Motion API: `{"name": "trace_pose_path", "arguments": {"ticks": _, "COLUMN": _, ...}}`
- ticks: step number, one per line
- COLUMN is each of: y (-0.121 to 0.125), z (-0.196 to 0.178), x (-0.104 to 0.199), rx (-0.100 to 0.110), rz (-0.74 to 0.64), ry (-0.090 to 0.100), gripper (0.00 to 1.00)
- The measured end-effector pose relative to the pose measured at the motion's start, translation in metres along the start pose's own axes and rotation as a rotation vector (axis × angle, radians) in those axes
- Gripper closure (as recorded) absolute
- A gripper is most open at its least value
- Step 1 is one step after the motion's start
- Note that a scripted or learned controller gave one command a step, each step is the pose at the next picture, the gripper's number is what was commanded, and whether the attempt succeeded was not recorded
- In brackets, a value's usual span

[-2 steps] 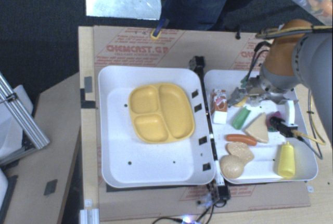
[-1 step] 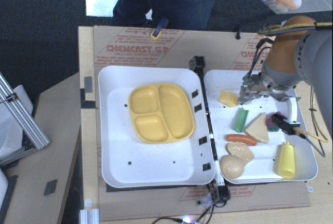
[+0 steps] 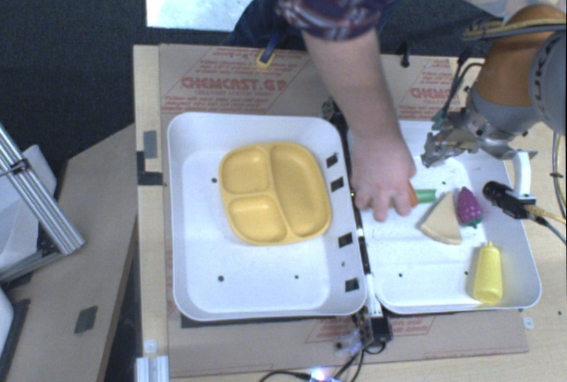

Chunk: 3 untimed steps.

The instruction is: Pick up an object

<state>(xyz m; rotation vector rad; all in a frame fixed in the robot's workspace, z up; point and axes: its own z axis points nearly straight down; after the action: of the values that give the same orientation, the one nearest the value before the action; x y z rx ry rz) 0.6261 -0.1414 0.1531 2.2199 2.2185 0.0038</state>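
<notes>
The gripper (image 3: 436,150) hangs over the right bin (image 3: 523,283), holding nothing visible; how far it is open cannot be told. The purple toy (image 3: 468,206) lies toward five o'clock, long axis vertical, beside a person's hand (image 3: 383,185).

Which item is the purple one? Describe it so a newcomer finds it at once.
Start at the right-hand white bin, the one without the yellow divided plate. Near its right side, beside the pale wedge-shaped toy, lies a small purple toy vegetable, perhaps an eggplant. Its neighbours are cream, and the toy bottle below is yellow; it alone is purple.
</notes>
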Motion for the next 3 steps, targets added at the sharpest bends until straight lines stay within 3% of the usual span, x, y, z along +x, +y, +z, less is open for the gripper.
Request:
{"name": "trace_pose_path", "arguments": {"ticks": 1, "y": 0.005, "z": -0.064, "x": -0.003, "rx": -0.004, "rz": -0.004, "ry": -0.001, "gripper": 1.00}}
{"name": "trace_pose_path", "arguments": {"ticks": 2, "y": 0.006, "z": -0.072, "x": -0.003, "rx": 0.001, "rz": -0.005, "ry": 0.000, "gripper": 1.00}}
{"name": "trace_pose_path", "arguments": {"ticks": 3, "y": -0.008, "z": -0.062, "x": 0.051, "rx": 0.004, "rz": -0.009, "ry": 0.002, "gripper": 1.00}}
